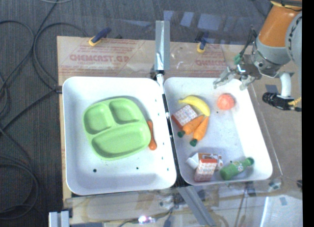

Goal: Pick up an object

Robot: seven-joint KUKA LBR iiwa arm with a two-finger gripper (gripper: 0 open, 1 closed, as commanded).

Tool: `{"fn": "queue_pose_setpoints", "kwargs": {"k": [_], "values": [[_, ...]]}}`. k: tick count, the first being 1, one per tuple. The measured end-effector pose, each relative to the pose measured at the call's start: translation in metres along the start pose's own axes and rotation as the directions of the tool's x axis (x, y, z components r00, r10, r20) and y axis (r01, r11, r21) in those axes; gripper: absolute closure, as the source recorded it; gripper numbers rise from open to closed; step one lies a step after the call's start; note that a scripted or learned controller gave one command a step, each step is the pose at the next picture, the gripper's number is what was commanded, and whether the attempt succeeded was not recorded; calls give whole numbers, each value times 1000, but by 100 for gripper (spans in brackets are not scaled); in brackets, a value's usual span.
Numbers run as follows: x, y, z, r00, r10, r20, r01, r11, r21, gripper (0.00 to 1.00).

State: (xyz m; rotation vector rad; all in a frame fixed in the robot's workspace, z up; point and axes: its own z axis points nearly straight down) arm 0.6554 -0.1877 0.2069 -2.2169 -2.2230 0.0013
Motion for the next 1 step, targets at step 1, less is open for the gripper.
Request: {"fn": "queue_pose_setpoints", "kwargs": {"k": [1], "values": [[47,13,112,998,-55,5,55,998,-2,0]]}}
